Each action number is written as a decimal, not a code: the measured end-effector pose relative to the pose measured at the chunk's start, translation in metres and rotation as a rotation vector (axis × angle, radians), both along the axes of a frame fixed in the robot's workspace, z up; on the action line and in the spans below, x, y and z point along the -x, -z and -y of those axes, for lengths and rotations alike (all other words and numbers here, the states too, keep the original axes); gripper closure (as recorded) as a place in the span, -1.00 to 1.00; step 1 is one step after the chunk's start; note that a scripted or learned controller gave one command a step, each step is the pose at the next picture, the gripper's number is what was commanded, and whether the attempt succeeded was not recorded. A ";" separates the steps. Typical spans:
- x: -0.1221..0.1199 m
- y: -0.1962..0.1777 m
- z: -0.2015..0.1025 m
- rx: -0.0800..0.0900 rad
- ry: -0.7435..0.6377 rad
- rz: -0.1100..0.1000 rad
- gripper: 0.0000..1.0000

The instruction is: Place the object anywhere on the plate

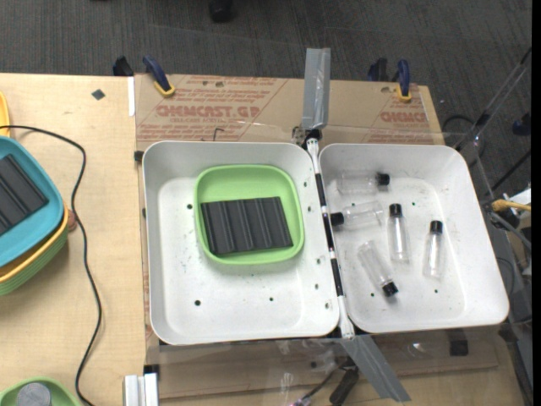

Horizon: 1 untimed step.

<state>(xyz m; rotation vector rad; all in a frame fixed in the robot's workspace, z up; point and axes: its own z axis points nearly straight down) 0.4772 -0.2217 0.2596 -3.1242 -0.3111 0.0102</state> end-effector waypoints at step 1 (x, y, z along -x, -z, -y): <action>0.000 -0.014 0.001 0.001 -0.004 0.002 -1.00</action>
